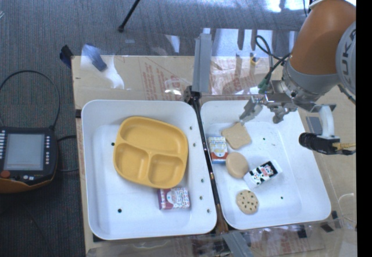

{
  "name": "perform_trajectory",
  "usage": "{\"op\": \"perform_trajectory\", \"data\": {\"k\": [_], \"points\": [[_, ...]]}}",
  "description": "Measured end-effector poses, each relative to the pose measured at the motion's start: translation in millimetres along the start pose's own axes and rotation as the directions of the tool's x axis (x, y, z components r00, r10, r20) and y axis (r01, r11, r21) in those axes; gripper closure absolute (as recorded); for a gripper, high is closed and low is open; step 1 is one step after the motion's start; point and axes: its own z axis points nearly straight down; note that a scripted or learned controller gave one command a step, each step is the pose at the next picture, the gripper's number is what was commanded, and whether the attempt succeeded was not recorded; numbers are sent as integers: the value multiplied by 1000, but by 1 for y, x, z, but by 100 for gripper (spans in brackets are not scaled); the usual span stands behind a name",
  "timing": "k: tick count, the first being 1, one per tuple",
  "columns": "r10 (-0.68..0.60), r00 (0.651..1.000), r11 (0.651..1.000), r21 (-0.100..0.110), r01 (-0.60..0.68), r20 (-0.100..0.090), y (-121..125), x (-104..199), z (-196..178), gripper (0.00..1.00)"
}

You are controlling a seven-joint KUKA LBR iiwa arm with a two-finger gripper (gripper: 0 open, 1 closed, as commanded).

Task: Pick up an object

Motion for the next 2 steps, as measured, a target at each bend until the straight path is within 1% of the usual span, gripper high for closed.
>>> {"op": "perform_trajectory", "data": {"k": [1,2], "points": [[3,1000,1000,12,-2,-2,42,-37,146,0],[6,1000,1000,-18,-6,6,21,-18,160,0]]}}
